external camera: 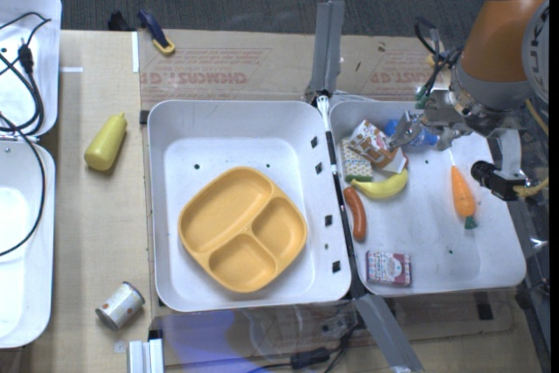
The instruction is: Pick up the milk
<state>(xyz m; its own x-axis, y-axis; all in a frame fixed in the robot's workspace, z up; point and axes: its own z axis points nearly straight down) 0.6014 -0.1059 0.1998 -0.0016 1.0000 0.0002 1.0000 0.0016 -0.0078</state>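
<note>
The milk [370,148] is a small carton with colourful print. It lies tilted at the back left of the right bin [498,262], just above a banana [383,184]. My gripper [408,134] hangs low at the carton's right end, close to it or touching it; which of the two I cannot tell. The grey arm with its orange band [498,39] comes in from the upper right and hides the bin's back right corner.
The right bin also holds a sausage [355,213], a carrot [463,192] and a small red box [389,268]. A yellow divided plate [243,228] lies in the left bin [175,135]. A mustard bottle [106,142] and a can [120,304] lie on the bench at left.
</note>
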